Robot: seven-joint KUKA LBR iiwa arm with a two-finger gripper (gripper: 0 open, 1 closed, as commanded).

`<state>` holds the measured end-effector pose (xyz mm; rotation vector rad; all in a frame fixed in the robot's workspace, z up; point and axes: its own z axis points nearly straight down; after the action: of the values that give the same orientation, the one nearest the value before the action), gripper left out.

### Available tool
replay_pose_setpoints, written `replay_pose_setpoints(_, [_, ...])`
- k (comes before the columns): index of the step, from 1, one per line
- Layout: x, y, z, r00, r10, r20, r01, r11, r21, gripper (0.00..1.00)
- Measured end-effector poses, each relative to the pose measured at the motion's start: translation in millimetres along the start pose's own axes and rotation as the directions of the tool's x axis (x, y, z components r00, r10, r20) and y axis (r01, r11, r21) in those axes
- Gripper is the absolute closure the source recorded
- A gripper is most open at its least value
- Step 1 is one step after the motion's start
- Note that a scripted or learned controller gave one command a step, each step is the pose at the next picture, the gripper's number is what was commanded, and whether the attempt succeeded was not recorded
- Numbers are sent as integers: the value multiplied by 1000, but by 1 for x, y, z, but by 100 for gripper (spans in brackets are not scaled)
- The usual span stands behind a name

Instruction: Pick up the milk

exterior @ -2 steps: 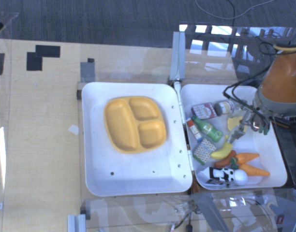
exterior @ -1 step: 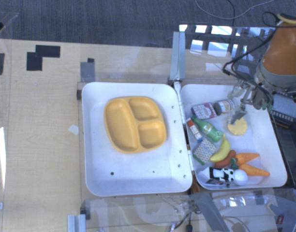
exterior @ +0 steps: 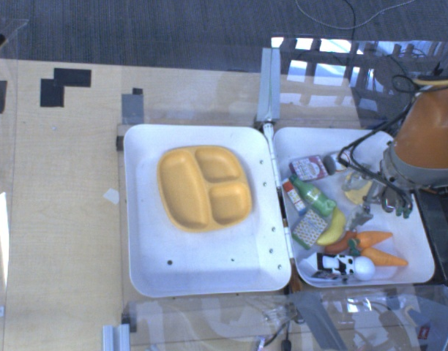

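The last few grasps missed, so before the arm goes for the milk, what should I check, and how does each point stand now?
1. Milk carton in view, near front edge of right bin: ok.
2. Carton free of neighbours: not ok; a white egg touches it, and carrots and a banana lie close by.
3. Gripper above the carton: not ok; it hangs farther back, near the banana.
4. Gripper open: cannot tell.
5. Nothing held: cannot tell.

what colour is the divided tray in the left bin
Yellow divided tray, clearest in the camera view.
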<state>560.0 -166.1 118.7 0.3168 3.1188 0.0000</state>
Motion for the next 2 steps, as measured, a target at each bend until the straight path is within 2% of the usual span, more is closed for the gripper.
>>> replay_pose_setpoints(1, [5,-7,27,952,-307,11,307,952,2,0])
replay_pose_setpoints(2, [-68,-25,-38,951,-311,8,311,951,2,0])
